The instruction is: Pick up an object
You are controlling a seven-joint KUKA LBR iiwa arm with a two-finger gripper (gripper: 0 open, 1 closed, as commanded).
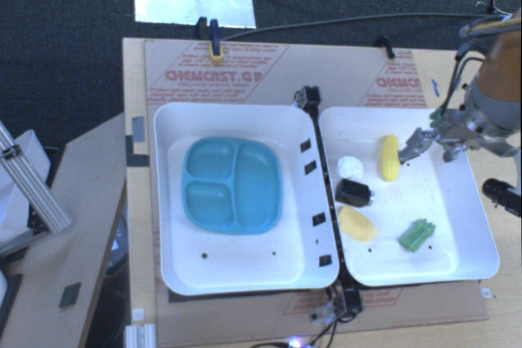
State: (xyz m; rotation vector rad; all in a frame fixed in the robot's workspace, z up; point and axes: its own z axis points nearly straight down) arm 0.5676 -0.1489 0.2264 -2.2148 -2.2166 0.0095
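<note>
Yellow banana-shaped object (390,157) lying in right bin (473,216), near white ball (351,167), black block (354,192), yellow lemon (357,224), green piece (417,235). Gripper (418,144) just beside it; jaws spread, grasping nothing. Blue tray (232,183) in left bin (175,248).

A clear sheet (285,69) lies on the surface (139,175) under the two white bins, and it has red words printed on it. At about eleven o'clock from the left bin (236,200), the big red letters seem to say "CHEMCAST GP" (214,77). Smaller red lines run above and below that word, but they are too tiny to read. At about twelve o'clock from the right bin (408,200), the same red print (401,82) shows again. There it is turned at a slant and partly cut off, so it cannot be read in full.
</note>
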